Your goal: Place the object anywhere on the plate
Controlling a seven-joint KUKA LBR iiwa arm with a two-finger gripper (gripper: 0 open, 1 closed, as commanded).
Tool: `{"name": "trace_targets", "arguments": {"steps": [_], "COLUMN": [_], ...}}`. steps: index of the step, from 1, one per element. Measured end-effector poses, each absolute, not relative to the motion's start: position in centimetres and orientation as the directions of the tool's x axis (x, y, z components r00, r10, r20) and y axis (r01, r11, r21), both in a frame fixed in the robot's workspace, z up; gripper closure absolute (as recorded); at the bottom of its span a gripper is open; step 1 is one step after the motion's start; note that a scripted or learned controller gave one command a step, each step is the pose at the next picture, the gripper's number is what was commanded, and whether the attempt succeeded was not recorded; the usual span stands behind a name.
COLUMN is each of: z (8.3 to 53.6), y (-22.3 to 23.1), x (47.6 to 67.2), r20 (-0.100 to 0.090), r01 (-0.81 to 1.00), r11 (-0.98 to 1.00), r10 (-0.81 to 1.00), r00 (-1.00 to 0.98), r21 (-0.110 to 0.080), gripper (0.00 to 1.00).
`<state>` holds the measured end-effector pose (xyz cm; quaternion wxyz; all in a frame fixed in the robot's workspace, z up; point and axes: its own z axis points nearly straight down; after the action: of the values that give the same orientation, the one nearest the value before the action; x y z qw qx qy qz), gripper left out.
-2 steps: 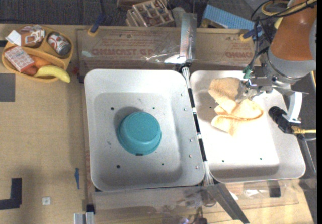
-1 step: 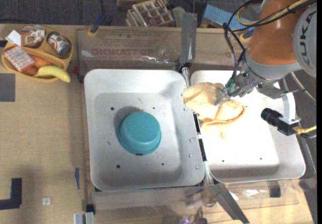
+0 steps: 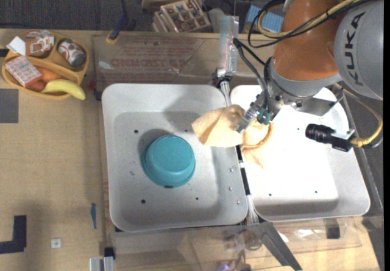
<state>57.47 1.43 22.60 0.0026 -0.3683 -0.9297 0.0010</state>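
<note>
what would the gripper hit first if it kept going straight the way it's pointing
The gripper would probably meet the yellow cloth draped over the left bin rim, right at its tip; depth is unclear.

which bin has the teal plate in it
The bin on the picture's left: the teal plate sits in it. The other bin has part of a yellow cloth.

- The grey KUKA arm (image 3: 364,44) enters from the two o'clock corner of the view.
- Its orange band (image 3: 308,32) bulges at about one o'clock from the centre.
- Below the band, the wrist (image 3: 286,84) slants down toward eight o'clock.
- The gripper (image 3: 251,119) ends just right of centre, at three o'clock, tilted rather than plumb.
</note>
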Motion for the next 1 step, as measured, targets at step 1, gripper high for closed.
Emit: {"name": "trace_targets", "arguments": {"steps": [1], "z": [21.46], "y": [6.64], "x": [57.62], "r20": [0.005], "r01": [0.351], "r11": [0.936], "r10": [0.351], "r00": [-0.936], "r21": [-0.001], "gripper": [1.0]}}
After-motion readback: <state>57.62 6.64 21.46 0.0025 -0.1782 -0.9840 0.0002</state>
